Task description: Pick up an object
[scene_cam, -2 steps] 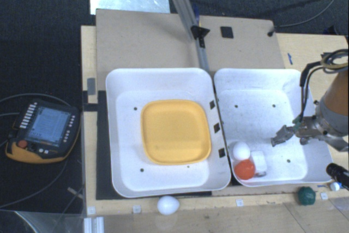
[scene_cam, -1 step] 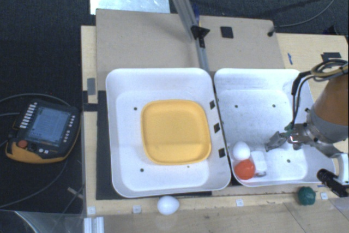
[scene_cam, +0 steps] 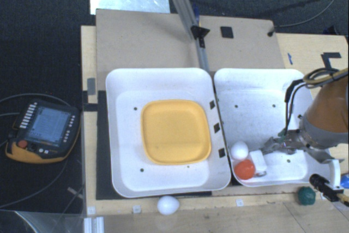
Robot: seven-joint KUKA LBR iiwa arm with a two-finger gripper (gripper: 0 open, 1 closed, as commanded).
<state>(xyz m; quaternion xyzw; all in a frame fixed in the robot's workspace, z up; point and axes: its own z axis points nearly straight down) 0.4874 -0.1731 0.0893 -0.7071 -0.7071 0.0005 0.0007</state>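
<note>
At the bottom edge of the frame a white egg [scene_cam: 168, 205] lay on the bench just outside the left bin [scene_cam: 122, 133], and a teal ball [scene_cam: 306, 196] sat at lower right outside the right bin [scene_cam: 256, 95]. In the lower left corner of that right bin the gripper [scene_cam: 258, 163] hung low, reaching leftward from the arm [scene_cam: 327, 117], with the red ball [scene_cam: 245, 169] touching or just left of its tip and the white ball [scene_cam: 239, 150] just above that; whether the hand was clenched or released, I could not tell. Higher and to the left, the yellow plate [scene_cam: 176, 131] lay flat in the middle of the left bin, well apart from the gripper, so the red ball seemed the likely pick, lying leftward of the tip.
</note>
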